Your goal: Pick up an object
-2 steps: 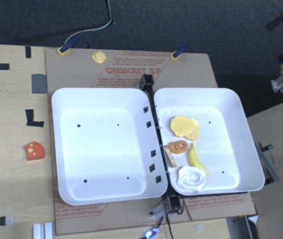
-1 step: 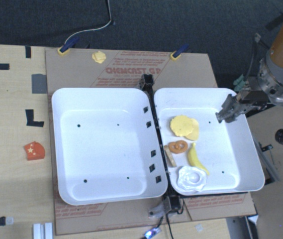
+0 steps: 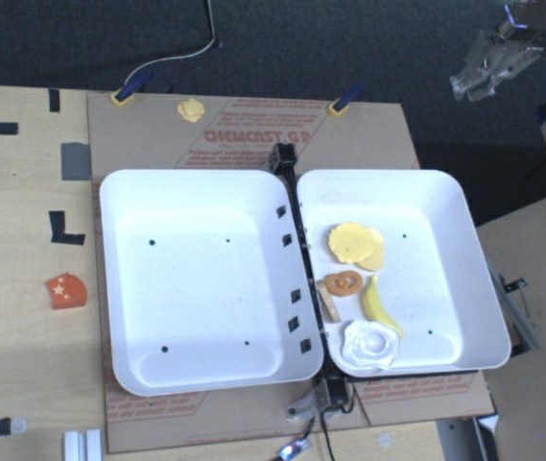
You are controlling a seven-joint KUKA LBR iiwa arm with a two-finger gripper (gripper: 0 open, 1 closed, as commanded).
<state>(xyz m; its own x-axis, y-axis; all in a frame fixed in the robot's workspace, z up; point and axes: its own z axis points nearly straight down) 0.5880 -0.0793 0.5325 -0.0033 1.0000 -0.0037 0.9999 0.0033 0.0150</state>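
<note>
1. So the stuff we could grab is all bunched in the right bin (image 3: 445,219), on its left half near the divider: a flat yellow piece (image 3: 356,244) sits highest up, with a small brown pretzel-looking thing (image 3: 342,282) just below it.
2. Next to the pretzel thing there's a yellow banana (image 3: 379,310) running down at a slant, and a white crumpled object (image 3: 367,345) sits at the bin's lower edge, touching the banana's lower end.
3. The left bin (image 3: 196,277) sits flush against the right one.
4. The gripper (image 3: 488,65) is way off at the top right, well apart from both bins, over the dark floor. We can't tell how it's set, too blurry.
5. On the bench outside the bins: a little yellow lump (image 3: 191,110) on the cardboard near the top edge, and a red piece (image 3: 67,291) out left on the wood.
</note>
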